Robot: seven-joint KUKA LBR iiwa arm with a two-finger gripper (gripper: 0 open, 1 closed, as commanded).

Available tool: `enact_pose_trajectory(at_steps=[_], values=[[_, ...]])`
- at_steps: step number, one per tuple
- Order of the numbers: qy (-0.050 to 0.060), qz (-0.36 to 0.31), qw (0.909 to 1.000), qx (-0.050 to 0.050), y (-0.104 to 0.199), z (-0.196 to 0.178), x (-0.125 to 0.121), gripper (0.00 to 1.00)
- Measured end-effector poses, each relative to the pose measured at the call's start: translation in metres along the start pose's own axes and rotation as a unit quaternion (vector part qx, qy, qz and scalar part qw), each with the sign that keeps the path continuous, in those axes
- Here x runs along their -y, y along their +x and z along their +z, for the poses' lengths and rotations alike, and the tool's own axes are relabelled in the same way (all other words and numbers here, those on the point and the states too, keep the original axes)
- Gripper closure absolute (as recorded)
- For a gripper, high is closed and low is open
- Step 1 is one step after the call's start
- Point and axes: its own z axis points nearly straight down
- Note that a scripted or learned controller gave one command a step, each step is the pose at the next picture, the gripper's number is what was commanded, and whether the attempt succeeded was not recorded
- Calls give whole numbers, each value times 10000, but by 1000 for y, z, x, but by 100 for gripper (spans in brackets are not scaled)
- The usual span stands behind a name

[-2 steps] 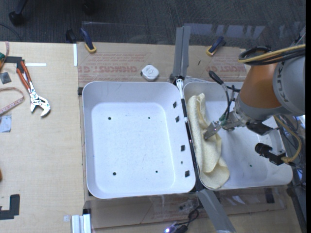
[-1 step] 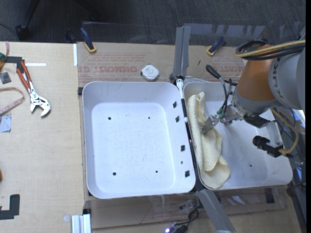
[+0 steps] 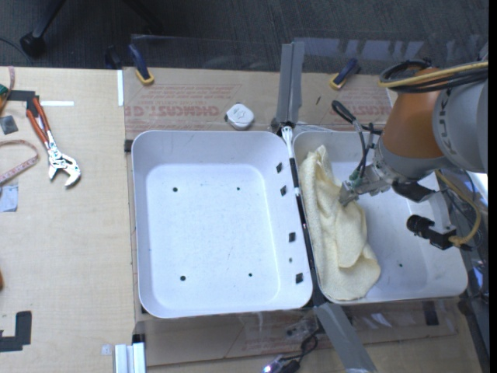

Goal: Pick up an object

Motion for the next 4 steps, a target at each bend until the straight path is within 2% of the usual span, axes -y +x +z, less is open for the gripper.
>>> enact_pose_trajectory(at_steps=[1, 2, 3, 4], values=[[1, -1, 10000, 1, 0, 0, 0, 0], [10, -167, 9999, -5, -6, 9, 11, 0], [2, -152, 9999, 2, -7, 0, 11, 100], [2, -149, 9999, 2, -7, -1, 11, 0]])
